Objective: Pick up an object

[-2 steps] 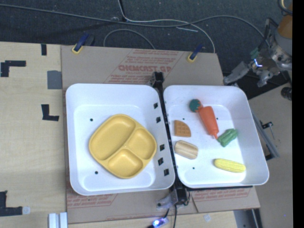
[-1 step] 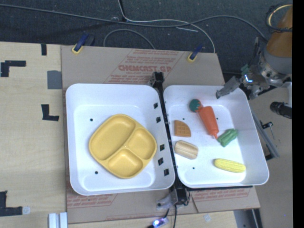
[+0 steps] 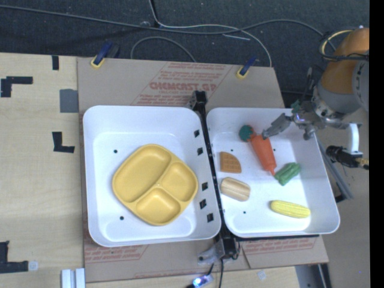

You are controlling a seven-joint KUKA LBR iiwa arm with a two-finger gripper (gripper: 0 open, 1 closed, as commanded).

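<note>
Carrot (image 3: 263,152), one, lies in the right bin (image 3: 312,161) with five others: teal ball (image 3: 246,132) touching its top, green piece (image 3: 287,173) just beside, bread slice (image 3: 230,162), bun (image 3: 235,189), corn (image 3: 290,209). Claw (image 3: 277,126) above carrot's top, open or shut unclear. Left bin (image 3: 99,161) holds one yellow tray (image 3: 155,185).

A yellow divided plate (image 3: 155,185) lies in the left bin (image 3: 96,161). Both bins sit on a cardboard sheet (image 3: 180,83) held by two yellow-and-blue clamps (image 3: 101,55) at its far edge. Black cables (image 3: 180,26) run across the dark floor beyond the wooden worktop (image 3: 36,179).
</note>
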